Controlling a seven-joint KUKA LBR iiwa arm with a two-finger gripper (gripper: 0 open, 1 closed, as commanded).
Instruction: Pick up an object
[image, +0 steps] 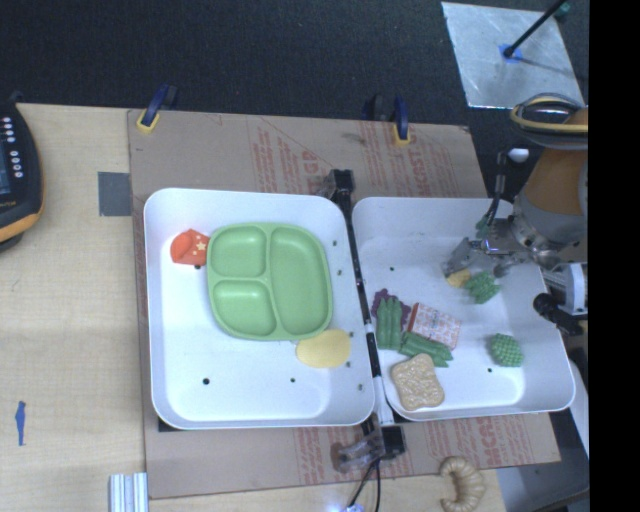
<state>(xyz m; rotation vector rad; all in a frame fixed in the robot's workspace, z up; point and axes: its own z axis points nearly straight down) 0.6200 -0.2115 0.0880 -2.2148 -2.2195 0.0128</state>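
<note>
Gripper (478, 262) low in the right bin (540, 400), fingers spread apart, tips seemingly touching a small green piece (483, 289) beside a yellow bit, nothing clearly clamped, green divided plate (270, 280) in the left bin (180, 390)

I work in a robotics lab, at a test bench rather than anywhere homely. Two shallow white bins (160, 300) sit side by side on a cardboard sheet (250, 150) held down with spring clamps (400, 122). A control pendant (15, 180) rests at the bench's left edge. Toy food fills my bins: a green divided plate (270, 280) and a plastic biscuit (417, 382). Dark carpet (250, 50) lies beyond.
</note>
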